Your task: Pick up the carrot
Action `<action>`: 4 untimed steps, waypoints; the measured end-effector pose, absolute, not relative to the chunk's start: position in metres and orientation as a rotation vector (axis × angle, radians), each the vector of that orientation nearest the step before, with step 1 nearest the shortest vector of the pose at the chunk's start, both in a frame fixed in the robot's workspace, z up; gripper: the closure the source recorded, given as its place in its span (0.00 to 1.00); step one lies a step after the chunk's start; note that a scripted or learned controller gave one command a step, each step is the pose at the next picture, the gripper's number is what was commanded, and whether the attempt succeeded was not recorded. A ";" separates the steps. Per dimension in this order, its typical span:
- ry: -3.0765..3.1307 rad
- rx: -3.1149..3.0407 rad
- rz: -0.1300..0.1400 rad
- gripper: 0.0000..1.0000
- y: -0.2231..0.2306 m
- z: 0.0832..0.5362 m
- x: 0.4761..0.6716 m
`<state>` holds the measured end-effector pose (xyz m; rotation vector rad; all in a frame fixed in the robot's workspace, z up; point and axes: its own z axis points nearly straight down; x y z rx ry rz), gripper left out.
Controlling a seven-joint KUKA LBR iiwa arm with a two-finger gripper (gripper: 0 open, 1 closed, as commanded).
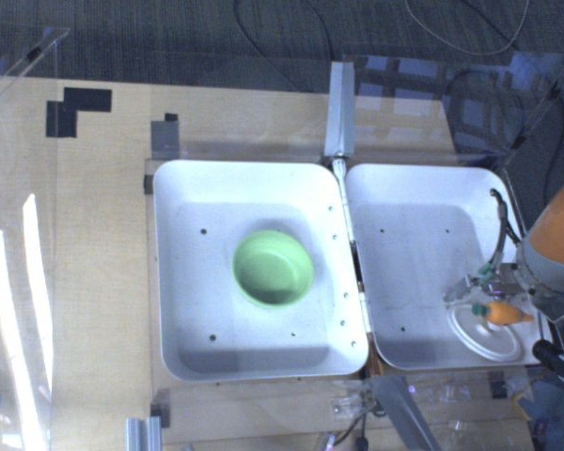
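The carrot (501,314), a small orange piece, sits at the near right corner of the right bin (404,214), on a clear round dish (479,334) of thin glossy plastic. The gripper (484,285) hangs just left of and above it, very close; whether it touches, or whether the jaws are apart or together, I cannot tell. In the left bin (183,252), smooth white with rounded corners, rests a round pale green bowl (274,268). The worktop (85,280) is light wood.
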<state>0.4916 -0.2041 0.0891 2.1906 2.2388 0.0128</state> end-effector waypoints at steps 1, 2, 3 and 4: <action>1.897 2.502 0.016 0.00 -0.200 0.091 0.499; 1.982 2.421 0.015 0.00 -0.198 0.089 0.492; 2.088 2.338 0.006 0.00 -0.200 0.106 0.490; 2.110 2.313 0.007 0.00 -0.185 0.248 0.490</action>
